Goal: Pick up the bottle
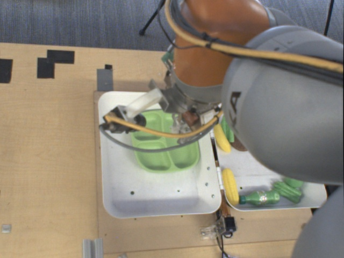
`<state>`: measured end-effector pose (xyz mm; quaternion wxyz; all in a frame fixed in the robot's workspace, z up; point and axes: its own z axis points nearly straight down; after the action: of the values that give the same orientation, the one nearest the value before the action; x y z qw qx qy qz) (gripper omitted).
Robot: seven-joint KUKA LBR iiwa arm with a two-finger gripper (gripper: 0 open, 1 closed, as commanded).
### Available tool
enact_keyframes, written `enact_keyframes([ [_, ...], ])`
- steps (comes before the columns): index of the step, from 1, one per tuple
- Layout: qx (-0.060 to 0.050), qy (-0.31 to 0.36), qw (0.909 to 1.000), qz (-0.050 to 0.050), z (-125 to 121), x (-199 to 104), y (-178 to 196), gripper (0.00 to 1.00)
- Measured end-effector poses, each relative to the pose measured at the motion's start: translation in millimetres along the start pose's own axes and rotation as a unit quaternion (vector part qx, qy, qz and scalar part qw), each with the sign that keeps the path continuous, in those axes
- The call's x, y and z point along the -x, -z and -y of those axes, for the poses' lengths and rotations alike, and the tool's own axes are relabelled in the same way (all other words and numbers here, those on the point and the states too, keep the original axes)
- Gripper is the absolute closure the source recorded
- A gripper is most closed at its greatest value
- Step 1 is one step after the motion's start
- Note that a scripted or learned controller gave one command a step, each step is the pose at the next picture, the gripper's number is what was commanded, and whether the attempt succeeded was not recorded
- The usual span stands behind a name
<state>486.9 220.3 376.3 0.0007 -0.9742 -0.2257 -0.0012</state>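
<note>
Green bottle [260, 198] (lying) in right bin [252, 172]

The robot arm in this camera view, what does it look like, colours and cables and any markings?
The arm is bulky, with smooth grey casings and a glossy orange band above the wrist. A yellowish cable and thinner black ones run along it and loop beneath the wrist. Part of a dark letter marks the grey shell.

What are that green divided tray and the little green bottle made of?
The green tray looks like moulded plastic: smooth, evenly coloured, soft sheen. The bottle seems to be translucent green plastic, perhaps glass, with a pale label and glossy highlights.
</note>
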Motion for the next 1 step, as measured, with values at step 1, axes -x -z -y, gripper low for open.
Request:
enact_keyframes([
  [1, -0.001, -0.126, 0.992, 0.0, -45.5, 22.3, -30.2, 1.0],
])
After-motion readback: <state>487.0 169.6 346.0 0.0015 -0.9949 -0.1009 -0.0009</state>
